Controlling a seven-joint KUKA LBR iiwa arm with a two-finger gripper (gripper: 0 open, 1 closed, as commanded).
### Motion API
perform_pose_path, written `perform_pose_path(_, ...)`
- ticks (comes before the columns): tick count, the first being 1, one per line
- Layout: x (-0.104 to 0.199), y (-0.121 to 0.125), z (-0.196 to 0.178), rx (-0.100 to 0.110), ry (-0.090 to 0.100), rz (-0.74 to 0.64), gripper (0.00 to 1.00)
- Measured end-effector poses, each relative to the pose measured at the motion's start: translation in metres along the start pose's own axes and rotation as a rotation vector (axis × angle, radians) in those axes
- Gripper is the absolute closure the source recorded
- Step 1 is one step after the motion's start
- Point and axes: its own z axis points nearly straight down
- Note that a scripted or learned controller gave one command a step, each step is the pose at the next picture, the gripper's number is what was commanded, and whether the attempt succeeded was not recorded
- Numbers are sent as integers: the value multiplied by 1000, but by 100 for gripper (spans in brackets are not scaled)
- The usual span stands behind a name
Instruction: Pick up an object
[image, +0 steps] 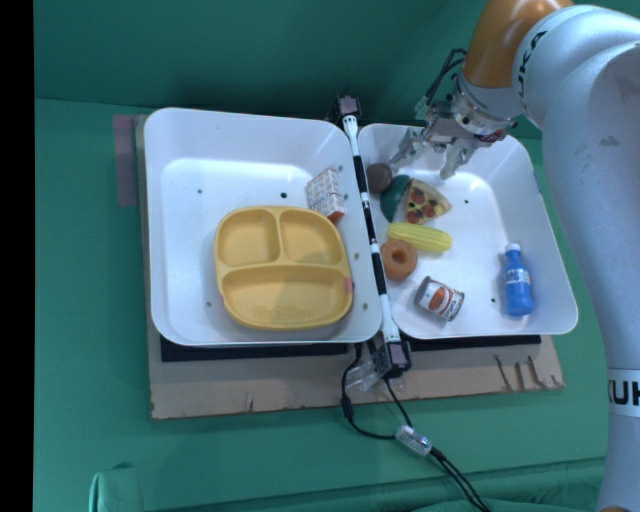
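I see the arm (585, 110) over the right bin (545, 215). Yellow tray (283, 268) sits in the left bin (180, 150). Landmark: pizza slice (425, 203). Claw (428, 158) hangs just above-behind it, fingers spread, nothing between them. Corn (419, 238) just in front of pizza, donut (399, 260) beyond that, can (439, 298) nearer still. Blue bottle (515, 281) well to its right.

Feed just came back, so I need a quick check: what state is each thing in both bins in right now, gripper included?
Gripper: open, holding nothing, above the right bin's far end.
Yellow tray: flat in the left bin, compartments bare.
Small box: by the tray's far corner.
Pizza slice: flat.
Corn: on its side.
Doughnut: flat.
Can: on its side.
Blue bottle: lying down, cap on.
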Motion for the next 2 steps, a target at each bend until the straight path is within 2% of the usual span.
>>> perform_pose_path(1, 6, 2, -16, -6, 15, 2, 100)
perform_pose_path(2, 4, 2, -16, -6, 12, 3, 0)
